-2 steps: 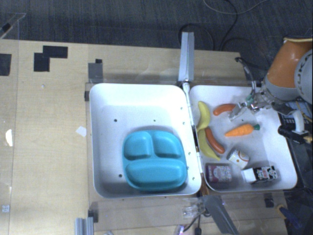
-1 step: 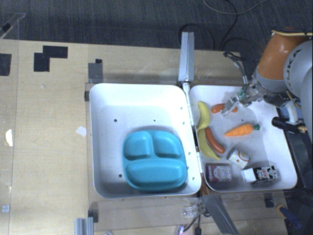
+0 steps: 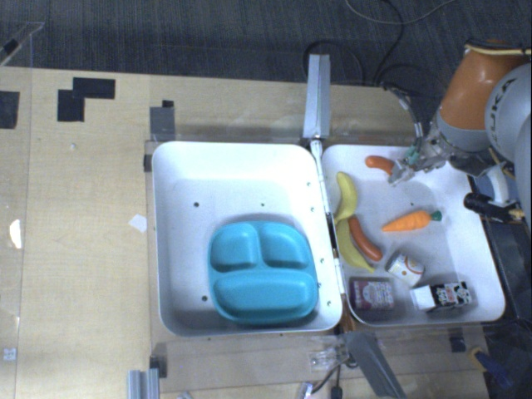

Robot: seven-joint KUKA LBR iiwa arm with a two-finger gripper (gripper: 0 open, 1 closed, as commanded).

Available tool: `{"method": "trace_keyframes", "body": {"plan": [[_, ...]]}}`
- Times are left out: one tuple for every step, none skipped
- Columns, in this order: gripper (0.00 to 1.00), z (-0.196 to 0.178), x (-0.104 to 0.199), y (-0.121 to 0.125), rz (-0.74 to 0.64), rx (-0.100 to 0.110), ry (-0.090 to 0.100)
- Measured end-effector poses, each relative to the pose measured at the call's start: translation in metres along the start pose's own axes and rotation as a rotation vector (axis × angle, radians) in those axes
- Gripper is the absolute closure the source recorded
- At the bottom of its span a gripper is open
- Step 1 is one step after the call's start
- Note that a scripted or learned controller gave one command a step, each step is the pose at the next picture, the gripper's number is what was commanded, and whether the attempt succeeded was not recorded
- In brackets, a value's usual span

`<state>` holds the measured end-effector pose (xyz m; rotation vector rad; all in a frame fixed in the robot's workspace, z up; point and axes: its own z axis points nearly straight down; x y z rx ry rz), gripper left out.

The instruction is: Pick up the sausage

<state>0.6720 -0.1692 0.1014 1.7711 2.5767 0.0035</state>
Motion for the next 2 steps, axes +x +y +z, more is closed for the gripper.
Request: {"method": "trace_keyframes", "body": {"plan": [[1.00,-0.133,0.078,0.015,0.058,0.001,0.007],[1.00,-0.145,0.078,0.018,0.053,-0.005,0.004]]}}
